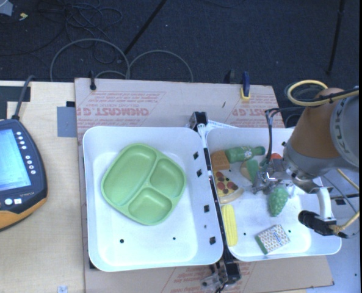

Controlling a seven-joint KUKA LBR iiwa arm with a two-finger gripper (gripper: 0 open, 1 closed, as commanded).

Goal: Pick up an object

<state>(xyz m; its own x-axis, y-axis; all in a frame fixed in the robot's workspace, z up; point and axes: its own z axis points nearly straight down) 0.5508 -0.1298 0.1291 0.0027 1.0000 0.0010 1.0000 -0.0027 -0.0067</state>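
Observation:
The right bin (303,240) holds several toy foods. A green bottle-shaped piece (243,154) lies at the back beside a small brown bread piece (219,160). A pizza slice (227,187) and a yellow corn cob (229,223) lie along the left wall. A bumpy green fruit (278,201) sits mid-bin, and a green-edged sponge (273,238) lies near the front. My gripper (267,180) is low over the middle of the bin, just left of and above the green fruit, near a tan piece (251,170). The arm's orange band (315,127) rises to the right.
The left bin (101,237) holds a green divided plate (144,183). A teach pendant (10,170) lies on the bench at far left. A black clamp (198,120) sits where the two bins meet at the back. Cables run behind the bench.

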